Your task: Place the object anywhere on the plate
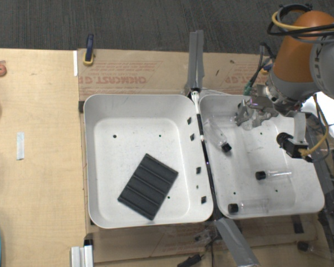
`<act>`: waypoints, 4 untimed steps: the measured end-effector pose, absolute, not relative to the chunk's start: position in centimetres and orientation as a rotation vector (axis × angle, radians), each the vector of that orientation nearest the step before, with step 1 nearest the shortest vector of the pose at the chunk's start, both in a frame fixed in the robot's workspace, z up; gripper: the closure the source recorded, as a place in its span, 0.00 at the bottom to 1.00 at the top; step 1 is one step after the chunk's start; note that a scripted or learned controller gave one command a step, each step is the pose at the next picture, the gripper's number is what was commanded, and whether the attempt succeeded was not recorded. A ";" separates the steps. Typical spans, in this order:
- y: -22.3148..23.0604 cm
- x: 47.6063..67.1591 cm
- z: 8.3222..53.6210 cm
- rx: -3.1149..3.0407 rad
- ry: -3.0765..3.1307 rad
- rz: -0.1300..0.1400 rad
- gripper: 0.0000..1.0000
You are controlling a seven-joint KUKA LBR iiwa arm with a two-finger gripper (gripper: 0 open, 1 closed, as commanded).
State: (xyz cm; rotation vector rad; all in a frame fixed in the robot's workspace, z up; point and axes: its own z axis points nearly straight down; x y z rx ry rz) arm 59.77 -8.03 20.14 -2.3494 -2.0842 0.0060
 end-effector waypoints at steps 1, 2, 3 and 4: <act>0.1 56.4 27.8 -2.370 -2.060 0.006 1.00; 7.2 51.8 25.9 -2.367 -2.063 0.009 1.00; 10.2 54.4 26.4 -1.802 -2.573 0.004 1.00; 10.5 48.5 21.7 -1.787 -2.581 0.007 1.00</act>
